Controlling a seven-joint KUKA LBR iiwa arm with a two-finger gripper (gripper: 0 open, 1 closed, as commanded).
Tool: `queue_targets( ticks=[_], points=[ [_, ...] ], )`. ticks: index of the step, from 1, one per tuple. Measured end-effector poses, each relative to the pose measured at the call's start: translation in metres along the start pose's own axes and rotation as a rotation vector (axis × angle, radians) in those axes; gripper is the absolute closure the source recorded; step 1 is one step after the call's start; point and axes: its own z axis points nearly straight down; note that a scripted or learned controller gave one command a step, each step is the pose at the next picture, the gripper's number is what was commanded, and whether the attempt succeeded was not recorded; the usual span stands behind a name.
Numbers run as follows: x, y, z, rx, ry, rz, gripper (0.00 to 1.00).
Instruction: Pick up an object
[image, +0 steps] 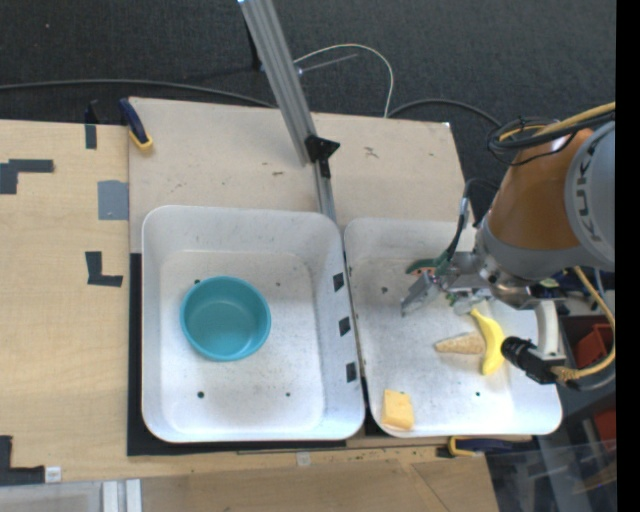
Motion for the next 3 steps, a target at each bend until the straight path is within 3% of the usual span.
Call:
queue_targets(
  ticks=[1, 3],
  points=[
    [0.000, 0.000, 0.000, 0.000, 0.000, 0.000, 0.00],
    [-0.004, 0.001, 0.108, -0.001, -0.002, 0.001, 0.00]
  ],
)
